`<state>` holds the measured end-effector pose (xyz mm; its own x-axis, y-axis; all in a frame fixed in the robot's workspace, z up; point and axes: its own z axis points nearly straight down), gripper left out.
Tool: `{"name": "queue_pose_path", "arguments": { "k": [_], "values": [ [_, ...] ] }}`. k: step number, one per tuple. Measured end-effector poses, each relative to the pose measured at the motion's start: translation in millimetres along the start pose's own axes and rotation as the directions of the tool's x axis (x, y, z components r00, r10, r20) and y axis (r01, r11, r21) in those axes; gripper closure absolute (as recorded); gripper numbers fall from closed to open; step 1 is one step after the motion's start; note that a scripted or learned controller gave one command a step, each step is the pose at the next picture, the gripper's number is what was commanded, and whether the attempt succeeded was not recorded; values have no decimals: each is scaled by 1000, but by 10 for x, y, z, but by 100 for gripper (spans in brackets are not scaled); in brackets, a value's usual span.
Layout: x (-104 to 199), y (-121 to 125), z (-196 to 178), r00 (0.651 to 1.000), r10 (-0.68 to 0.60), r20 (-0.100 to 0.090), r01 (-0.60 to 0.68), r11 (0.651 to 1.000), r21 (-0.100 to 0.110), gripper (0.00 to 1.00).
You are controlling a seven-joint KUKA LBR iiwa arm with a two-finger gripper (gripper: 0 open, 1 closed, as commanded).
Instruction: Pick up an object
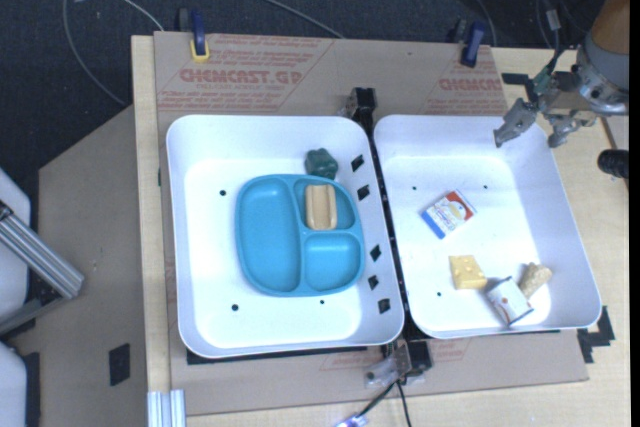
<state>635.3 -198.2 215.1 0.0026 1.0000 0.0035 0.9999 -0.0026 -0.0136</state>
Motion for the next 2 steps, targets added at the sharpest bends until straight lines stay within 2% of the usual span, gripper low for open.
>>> {"name": "queue_pose_path", "arguments": {
  "k": [1, 2],
  "values": [
    [5, 29, -83, 1000, -3, 3, 3, 1000, -14, 0],
    [-57, 78, 508, 1000, -3, 2, 3, 1000, -8, 0]
  ]
}}
